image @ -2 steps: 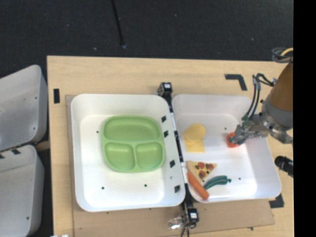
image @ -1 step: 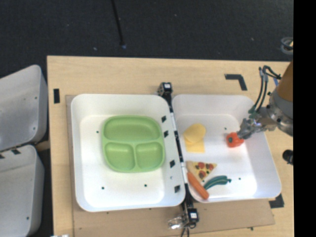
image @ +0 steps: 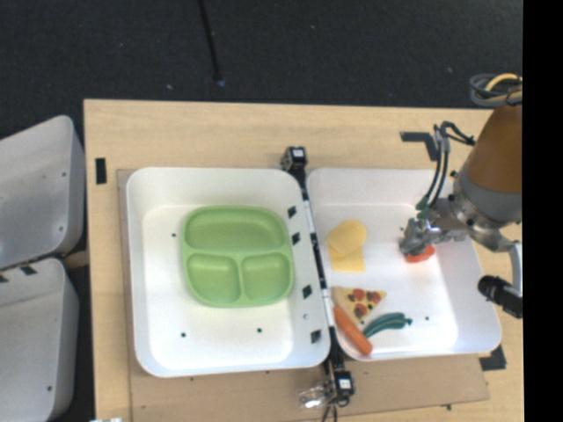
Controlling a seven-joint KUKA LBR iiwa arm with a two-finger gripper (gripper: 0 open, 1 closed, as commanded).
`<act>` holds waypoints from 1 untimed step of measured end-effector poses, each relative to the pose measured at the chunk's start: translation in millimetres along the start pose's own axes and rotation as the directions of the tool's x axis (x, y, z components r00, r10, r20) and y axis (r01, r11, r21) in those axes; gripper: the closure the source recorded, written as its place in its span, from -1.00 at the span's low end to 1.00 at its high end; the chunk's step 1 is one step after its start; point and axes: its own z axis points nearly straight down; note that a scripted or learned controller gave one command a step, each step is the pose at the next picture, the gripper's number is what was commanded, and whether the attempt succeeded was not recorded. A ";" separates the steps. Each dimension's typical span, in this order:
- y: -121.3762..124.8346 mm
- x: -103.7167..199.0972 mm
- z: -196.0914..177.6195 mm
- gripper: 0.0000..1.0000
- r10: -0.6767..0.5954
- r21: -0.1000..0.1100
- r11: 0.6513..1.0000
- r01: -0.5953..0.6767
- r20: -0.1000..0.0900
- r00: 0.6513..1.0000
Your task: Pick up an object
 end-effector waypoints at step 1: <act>-3.3 51.8 7.7 1.00 -0.001 0.000 1.000 0.001 -0.001 1.000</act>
